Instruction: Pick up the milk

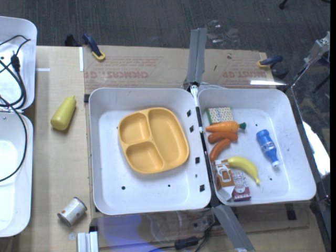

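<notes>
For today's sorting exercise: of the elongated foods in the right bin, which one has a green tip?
The carrot, topmost of the orange pieces; the two sausages below it and the banana lack green.

I counted two white bins point(105, 156), one yellow divided plate point(153, 139), one carrot point(223, 126), two sausages point(221, 137), one banana point(245, 167), one blue bottle point(267, 147), one milk carton point(232, 180), one green-patterned box point(219, 114), one mustard bottle point(63, 113), one can point(71, 211).

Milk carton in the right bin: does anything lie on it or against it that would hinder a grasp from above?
Yes. The banana lies across the upper right corner of the milk carton, and a sausage ends close to its top edge. The rest of its face is uncovered.
</notes>
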`<state>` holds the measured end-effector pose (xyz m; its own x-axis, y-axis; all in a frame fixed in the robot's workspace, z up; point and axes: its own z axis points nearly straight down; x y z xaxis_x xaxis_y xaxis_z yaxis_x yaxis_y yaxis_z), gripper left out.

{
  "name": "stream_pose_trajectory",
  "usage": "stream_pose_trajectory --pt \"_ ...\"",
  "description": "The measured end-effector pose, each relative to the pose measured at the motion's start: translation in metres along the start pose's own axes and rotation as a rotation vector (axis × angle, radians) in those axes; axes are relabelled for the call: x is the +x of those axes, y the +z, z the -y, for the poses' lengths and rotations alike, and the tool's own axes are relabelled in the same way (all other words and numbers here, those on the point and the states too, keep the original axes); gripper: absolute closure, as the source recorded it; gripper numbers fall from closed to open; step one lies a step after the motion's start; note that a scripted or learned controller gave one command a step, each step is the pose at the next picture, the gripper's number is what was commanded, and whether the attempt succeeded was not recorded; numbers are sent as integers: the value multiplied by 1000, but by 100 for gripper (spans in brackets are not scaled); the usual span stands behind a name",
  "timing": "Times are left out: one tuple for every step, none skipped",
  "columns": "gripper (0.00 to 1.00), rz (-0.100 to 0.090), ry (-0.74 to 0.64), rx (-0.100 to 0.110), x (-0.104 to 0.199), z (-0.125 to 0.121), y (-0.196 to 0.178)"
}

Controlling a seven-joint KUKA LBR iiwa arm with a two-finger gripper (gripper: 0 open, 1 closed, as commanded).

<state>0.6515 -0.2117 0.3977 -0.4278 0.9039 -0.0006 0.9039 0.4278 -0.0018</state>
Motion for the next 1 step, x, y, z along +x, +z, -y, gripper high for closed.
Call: stream_pose_trajectory --pt "100 2 -84 -2 -13 -3 -44"
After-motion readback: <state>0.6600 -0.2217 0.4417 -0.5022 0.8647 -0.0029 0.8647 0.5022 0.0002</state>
